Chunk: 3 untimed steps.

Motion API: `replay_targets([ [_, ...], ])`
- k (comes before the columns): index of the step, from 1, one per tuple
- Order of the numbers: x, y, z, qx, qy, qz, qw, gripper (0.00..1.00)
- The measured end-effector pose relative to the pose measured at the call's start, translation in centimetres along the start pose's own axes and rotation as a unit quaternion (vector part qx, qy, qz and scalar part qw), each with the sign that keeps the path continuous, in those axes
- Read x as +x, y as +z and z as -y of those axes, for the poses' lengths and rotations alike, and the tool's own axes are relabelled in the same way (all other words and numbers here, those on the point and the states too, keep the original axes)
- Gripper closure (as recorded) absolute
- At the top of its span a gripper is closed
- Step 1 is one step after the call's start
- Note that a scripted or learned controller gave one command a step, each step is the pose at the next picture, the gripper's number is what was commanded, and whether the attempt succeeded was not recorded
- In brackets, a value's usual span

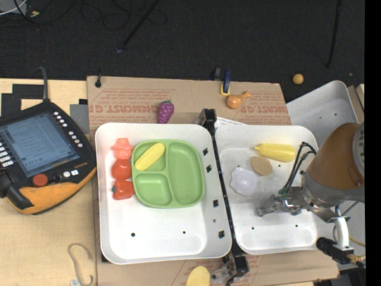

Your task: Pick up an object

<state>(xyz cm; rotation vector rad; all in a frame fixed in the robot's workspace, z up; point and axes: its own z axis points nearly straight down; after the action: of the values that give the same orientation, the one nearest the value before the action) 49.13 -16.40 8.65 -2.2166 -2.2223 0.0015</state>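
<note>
While seen from above at a slant, two shallow white bins side by side on a cardboard-covered desk. Left bin: a green divided plate with a yellow corn cob in its upper-left compartment, and pink and red toy pieces stacked just beside the plate's left edge. Right bin: a yellow banana-like piece near the far wall, long axis running left to right; a tan oval piece just below it; a pale, translucent rounded piece beside that, toward the middle divider.

Grey arm reaching in from the right, wrist low over the right bin. Hand pointing leftward, down close to the bin floor, fingers looking nearly closed with nothing visible between them; hard to judge exactly at this size. Nearest candidate to pick up: the pale rounded piece, lying up and to the left of the hand, near but apart. Tan piece farther up, almost straight above the fingertips in the picture. Banana-like piece farthest, lying crosswise to the hand's reach. Likely need: a short shift up-left before any closing.

Outside the bins: a control tablet with an orange case at left, a purple grape bunch and an orange pear-shaped toy on the cardboard behind, a yellow piece at the front edge.
</note>
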Motion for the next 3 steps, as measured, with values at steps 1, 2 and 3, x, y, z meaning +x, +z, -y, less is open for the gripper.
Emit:
replay_targets([
  [1,-0.2,-1.2,0.0,-0.001,0.003,0.000,1.0000,1.00],
  [2,-0.4,-5.5,-0.5,-0.002,0.002,0.001,1.0000,1.00],
  [3,-1.3,-11.3,-0.8,-0.003,0.002,0.001,1.0000,1.00],
])
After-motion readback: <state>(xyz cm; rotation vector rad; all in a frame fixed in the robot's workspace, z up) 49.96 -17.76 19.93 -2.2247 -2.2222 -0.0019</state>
